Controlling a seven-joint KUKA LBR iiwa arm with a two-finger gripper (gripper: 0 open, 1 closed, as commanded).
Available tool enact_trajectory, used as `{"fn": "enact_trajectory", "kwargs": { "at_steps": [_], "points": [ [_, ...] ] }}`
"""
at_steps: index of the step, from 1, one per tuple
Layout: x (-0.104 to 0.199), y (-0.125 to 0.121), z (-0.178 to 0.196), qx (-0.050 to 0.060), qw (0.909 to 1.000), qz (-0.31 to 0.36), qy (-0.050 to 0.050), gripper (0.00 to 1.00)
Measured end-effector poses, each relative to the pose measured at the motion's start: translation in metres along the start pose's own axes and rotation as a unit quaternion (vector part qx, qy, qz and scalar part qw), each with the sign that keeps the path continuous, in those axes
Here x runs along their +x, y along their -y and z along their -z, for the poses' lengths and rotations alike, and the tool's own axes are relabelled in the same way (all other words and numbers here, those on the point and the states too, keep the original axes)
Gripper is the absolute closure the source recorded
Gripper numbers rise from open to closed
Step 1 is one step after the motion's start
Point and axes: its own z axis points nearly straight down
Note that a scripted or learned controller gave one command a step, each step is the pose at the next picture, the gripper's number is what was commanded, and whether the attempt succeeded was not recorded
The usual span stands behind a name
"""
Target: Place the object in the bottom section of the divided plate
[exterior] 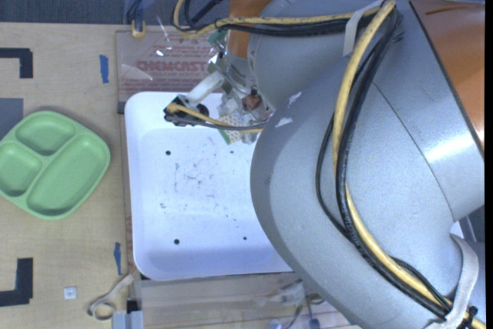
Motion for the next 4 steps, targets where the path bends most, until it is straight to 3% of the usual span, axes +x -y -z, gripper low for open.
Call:
{"fn": "enact_trajectory", "kwargs": {
  "at_steps": [1,2,3,4],
  "points": [
    [0.033,0.017,-0.101,0.000,0.9946,-0.104,-0.003,1.00],
    [0.034,0.017,-0.091,0.000,0.9945,-0.104,-0.003,1.00],
    [0.011,-0.004,0.001,-0.001,0.9988,-0.048,-0.002,1.00],
    [0.043,0.025,-0.028,-0.001,0.9980,-0.063,-0.003,1.00]
  ]
}}
